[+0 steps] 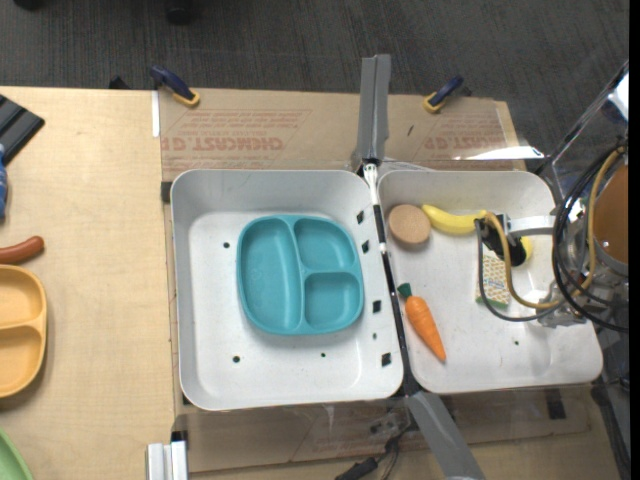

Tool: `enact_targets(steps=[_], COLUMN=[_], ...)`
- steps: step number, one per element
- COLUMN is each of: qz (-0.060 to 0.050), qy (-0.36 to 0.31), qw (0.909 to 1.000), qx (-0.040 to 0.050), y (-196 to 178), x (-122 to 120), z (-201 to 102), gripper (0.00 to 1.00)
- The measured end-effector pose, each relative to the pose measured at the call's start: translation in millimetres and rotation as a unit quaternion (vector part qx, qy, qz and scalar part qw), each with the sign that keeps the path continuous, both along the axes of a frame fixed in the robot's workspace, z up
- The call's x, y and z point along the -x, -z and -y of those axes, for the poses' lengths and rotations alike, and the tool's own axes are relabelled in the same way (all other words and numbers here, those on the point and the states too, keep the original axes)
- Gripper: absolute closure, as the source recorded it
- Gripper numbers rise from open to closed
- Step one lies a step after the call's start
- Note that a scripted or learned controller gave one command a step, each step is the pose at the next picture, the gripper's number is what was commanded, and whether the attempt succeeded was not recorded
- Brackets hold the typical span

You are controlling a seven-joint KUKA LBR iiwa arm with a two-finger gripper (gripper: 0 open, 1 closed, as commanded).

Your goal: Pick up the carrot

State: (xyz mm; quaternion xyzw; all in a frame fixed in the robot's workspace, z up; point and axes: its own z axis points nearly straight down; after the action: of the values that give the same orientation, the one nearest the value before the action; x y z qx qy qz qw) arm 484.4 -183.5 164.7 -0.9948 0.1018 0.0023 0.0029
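Camera view
Carrot: the carrot (424,326) lies flat in the right bin (500,368). Its green top points up-left and its tip down-right.
Edge nearest the carrot: the bin's left wall runs just beside the green top.
Open room: bare white floor lies to the right of and below the carrot, as far as the bin's lower rim.
Above the carrot: a tan round disc (408,224) touches a banana (450,220). Both are well apart from the carrot.
Right of the carrot: a patterned pad (493,280) lies past the bare floor.
Gripper: the gripper (560,306) is over the bin's right side, further from the carrot than the pad.
Grip: cables and clear parts hide whether it is parted or closed, so it cannot be judged.
Left of the carrot: across the wall, a teal divided plate (300,273) sits mid-floor in the left bin (180,268).
Writing: the cardboard (250,133) above the bins carries red print, upside down, that seems to read "CHEMCAST". The smaller lines are too small to read.
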Motion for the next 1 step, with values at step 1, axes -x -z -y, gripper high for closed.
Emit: enact_targets(steps=[1], qz=[-0.001], qy=[0.003], qw=[1.0000], qx=[-0.0029], y=[-8.5], x=[-0.6], z=[-1.5], gripper=[1.00])
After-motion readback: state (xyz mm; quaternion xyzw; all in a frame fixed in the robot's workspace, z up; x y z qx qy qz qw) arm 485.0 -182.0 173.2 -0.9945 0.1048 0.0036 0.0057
